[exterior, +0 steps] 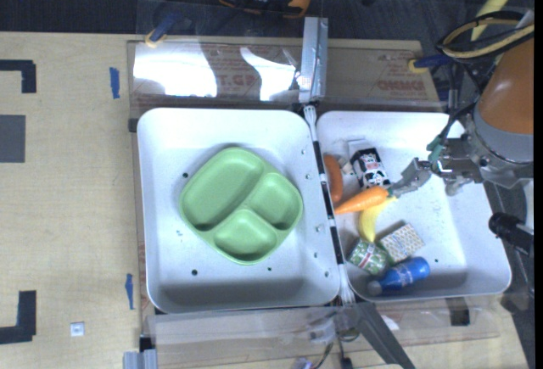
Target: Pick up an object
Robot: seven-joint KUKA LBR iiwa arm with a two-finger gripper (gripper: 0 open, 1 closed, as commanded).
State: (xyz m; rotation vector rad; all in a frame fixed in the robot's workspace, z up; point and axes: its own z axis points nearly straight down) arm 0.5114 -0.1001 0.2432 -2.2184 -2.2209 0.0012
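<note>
- The gripper (400, 183) reaches in from the right of the frame, its fingers closed on the long orange plastic carrot (363, 200).
- The carrot is in the right white bin (475, 261), above the small yellow fruit (367, 226).
- The green plastic tray (242, 204) lies in the left white bin (161, 189).

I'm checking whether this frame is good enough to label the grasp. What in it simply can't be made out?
- Gripper: small and blurred in the camera view, so contact with the orange carrot can't be judged.
- Yellow object: partly covered by the carrot; its shape is unclear.
- Green can and black-and-white item: labels too small to read.
- Arm: cut off by the right edge.
</note>
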